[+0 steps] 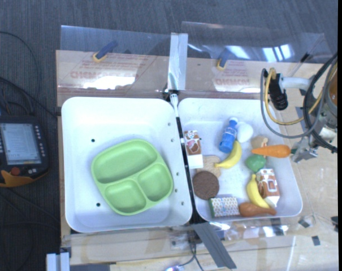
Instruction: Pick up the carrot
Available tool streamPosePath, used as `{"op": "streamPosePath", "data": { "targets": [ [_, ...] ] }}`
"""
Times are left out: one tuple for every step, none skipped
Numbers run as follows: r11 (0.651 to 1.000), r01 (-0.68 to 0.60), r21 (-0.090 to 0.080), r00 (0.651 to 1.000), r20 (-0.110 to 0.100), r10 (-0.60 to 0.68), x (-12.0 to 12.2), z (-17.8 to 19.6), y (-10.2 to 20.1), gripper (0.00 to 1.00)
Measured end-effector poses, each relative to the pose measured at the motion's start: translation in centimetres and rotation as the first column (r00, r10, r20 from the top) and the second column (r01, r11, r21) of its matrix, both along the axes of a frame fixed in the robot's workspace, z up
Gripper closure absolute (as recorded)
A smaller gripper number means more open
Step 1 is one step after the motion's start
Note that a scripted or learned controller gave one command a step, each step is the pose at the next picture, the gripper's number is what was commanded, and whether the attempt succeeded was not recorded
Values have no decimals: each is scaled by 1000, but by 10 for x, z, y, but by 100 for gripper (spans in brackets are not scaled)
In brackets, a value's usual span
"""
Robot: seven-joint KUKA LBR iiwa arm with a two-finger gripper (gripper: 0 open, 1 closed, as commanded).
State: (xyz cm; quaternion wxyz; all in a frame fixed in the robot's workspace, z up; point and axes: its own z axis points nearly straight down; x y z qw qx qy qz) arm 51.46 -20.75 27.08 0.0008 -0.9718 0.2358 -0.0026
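Carrot waiting in the right bin, arm off to the side.

The end effector (307, 151) sits at the right side, just past the wall of the right bin (294, 180), and I cannot tell how it is set. The carrot (271, 150) lies flat inside that bin, close to the right wall, and its tip points toward the end effector. Nothing is holding it. Just below the carrot is a round green thing (255, 162). A yellow banana (231, 157) is to the left of it, and a blue bottle (229, 134) is above the banana. A second banana (253, 192) lies near a little milk carton (268, 186). A brown cookie (206, 184) is near the wall in the middle. The left bin (80, 151) holds a green tray (132, 176) with three parts. Both bins rest on the surface (131, 72).
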Motion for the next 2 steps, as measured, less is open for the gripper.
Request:
{"op": "streamPosePath", "data": {
  "targets": [
    [962,-272,6,962,-4,272,55,-3,-13,100],
    [972,-234,7,972,-3,234,115,-3,-12,100]
  ]
}}
